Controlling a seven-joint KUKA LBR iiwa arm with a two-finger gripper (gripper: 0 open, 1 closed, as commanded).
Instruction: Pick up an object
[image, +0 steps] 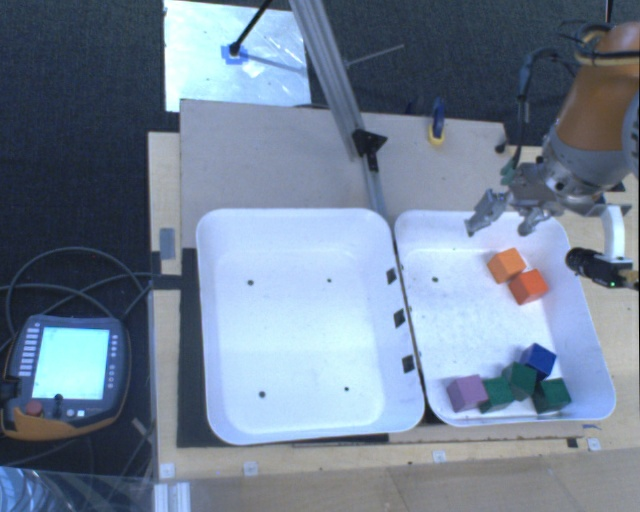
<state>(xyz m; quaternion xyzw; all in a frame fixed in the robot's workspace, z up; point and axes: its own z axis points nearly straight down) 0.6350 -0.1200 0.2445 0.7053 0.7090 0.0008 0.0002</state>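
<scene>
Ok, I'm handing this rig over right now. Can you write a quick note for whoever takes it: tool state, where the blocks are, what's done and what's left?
Tool: open, holding nothing, hovering over the far edge of the right bin.
Blocks: all in the right bin. Two orange blocks sit side by side just below the tool. A purple block, three green blocks and a blue block are clustered at the near right corner.
Done: nothing picked up yet.
Left: lower onto a block, close and lift. The orange pair looks like the closest target.
</scene>
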